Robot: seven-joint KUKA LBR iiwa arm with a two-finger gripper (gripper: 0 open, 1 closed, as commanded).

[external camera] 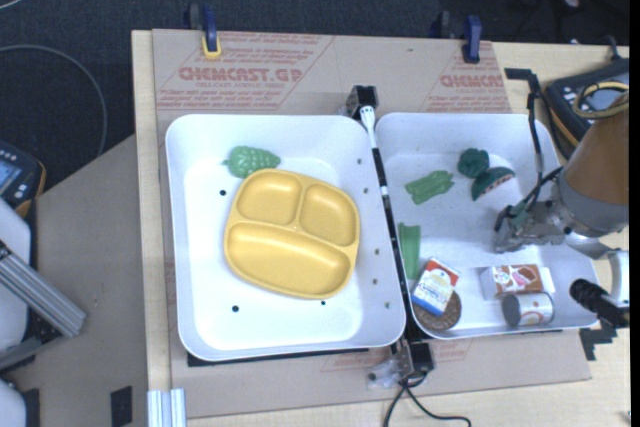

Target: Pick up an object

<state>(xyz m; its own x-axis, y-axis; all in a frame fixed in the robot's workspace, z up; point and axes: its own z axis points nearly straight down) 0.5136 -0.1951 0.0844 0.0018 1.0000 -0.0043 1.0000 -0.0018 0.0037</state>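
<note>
Camera view shows the gripper low near the right bin's right edge, apparently approaching, grip state unclear; next: descend onto an object.

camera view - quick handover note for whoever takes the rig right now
Gripper: low in the right bin, near its right side; finger state unclear, nothing seen held.
Right bin: green pod-like toy, dark green pieces, small carton, brown packet, can.
Left bin: yellow divided tray, green leafy toy.
Done: nothing lifted. Left: grasp and lift one object.
</note>
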